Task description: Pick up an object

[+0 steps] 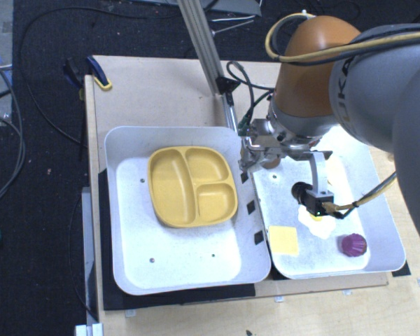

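Nearest the lens, a flat yellow square (283, 240) and a purple ball (353, 244) lie well apart near the front edge of the right bin (374, 215); just behind and between them sits a pale lump (322, 227), partly covered by the robot's own gear, its shape hard to make out; the gripper (255, 154) hangs over this bin's far left corner, close to the wall shared with the left bin (182, 257); whether it is open or closed cannot be told, the arm's bulk hiding much of it; a yellow divided plate (193, 186) lies in the left bin toward the far side, bare floor showing along its front and left.
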You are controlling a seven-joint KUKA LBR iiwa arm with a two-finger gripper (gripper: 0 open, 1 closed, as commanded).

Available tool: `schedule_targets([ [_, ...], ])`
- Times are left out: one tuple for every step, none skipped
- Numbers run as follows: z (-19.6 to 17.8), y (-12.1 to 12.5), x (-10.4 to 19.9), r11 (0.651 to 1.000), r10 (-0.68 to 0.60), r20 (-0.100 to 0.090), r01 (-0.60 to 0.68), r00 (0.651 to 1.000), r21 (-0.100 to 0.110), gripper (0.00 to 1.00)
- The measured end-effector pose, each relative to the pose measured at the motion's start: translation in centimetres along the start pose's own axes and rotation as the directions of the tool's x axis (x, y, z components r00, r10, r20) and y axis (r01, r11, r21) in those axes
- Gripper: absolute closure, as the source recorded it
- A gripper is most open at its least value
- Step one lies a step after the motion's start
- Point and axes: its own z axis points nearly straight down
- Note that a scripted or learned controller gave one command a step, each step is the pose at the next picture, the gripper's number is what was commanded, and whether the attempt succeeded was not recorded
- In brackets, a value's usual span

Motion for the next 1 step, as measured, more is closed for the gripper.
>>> schedule_targets([
  [0.12, -1.16, 5.33, 1.0, 0.0, 0.0, 0.0, 1.0, 0.003, 1.0],
])
